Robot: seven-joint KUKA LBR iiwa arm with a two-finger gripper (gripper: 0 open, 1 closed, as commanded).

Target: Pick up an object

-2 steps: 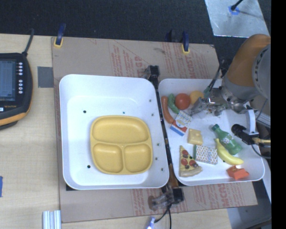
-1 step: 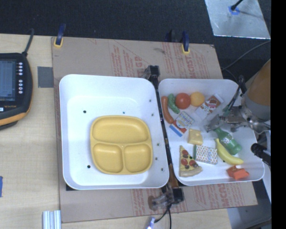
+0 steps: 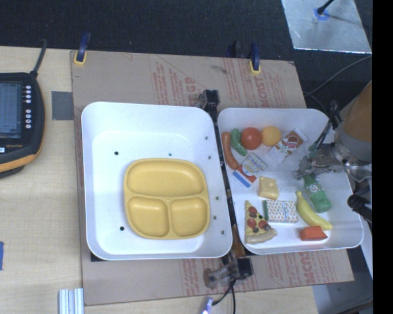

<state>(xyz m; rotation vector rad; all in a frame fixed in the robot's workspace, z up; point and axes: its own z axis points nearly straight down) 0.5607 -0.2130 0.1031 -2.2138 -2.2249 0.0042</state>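
Note:
The right bin (image 3: 340,242) holds several toy foods: a red tomato (image 3: 251,138), an orange ball (image 3: 271,135), a sausage (image 3: 228,150), a red-and-white packet (image 3: 290,142), a cheese wedge (image 3: 268,188), a pizza slice (image 3: 256,224), a dotted box (image 3: 281,210), a banana (image 3: 311,212), a green bottle (image 3: 318,199) and a small red piece (image 3: 312,233). My gripper (image 3: 312,165) hangs over the right side of this bin, just above the green bottle and right of the packet. Nothing is visibly held in it.
The left bin (image 3: 101,129) carries a yellow divided plate (image 3: 166,197). A teach pendant (image 3: 10,126) lies on the bench at far left. Clamps (image 3: 254,56) pin the cardboard sheet under the bins. The arm's orange band (image 3: 357,116) enters from the right.

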